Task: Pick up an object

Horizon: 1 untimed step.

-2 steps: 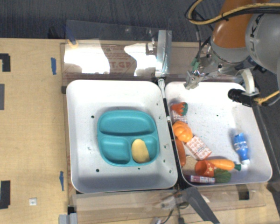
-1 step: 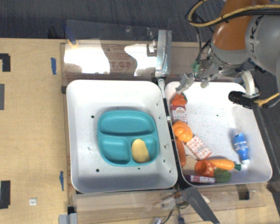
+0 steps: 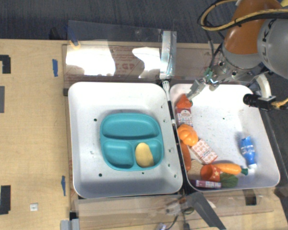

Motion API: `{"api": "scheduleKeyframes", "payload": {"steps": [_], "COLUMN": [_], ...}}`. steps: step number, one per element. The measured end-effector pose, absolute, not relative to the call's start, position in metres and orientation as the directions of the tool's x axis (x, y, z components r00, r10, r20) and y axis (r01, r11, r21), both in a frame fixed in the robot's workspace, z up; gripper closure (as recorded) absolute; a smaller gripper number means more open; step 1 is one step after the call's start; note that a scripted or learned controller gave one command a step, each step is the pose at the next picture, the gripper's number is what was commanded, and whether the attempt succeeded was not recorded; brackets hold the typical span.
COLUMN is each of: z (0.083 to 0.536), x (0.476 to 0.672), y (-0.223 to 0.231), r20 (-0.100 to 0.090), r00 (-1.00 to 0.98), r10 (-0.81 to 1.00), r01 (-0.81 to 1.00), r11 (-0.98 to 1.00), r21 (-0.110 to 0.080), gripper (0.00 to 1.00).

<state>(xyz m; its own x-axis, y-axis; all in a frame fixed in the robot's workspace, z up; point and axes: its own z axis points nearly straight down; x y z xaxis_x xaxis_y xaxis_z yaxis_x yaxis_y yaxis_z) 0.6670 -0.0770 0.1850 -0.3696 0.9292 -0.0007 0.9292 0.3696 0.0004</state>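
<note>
Over right bin's (image 3: pixel 266 128) far-left corner, tool (image 3: pixel 194 91) grip state unclear, just above upright-lying bottle (image 3: pixel 183 110), long axis near-to-far.

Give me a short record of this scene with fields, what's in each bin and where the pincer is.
left bin: teal divided tray; a yellow potato-like item in the tray's lower right compartment
right bin: orange-capped bottle, small orange pumpkin-like item, red-and-white packet, carrot, blue bottle
clustering: most items lie along the right bin's left and lower sides
pincer: above the right bin's upper left corner, near the orange-capped bottle
pincer grip: cannot tell
</note>
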Motion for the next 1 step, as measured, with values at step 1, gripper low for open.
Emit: {"api": "scheduleKeyframes", "payload": {"steps": [1], "z": [0.0966], "x": [0.6485], "y": [-0.1149], "r20": [-0.01], "r00": [-0.488], "r10": [0.873], "r01": [0.873], "r11": [0.488], "r21": [0.014], "gripper": [0.0]}}
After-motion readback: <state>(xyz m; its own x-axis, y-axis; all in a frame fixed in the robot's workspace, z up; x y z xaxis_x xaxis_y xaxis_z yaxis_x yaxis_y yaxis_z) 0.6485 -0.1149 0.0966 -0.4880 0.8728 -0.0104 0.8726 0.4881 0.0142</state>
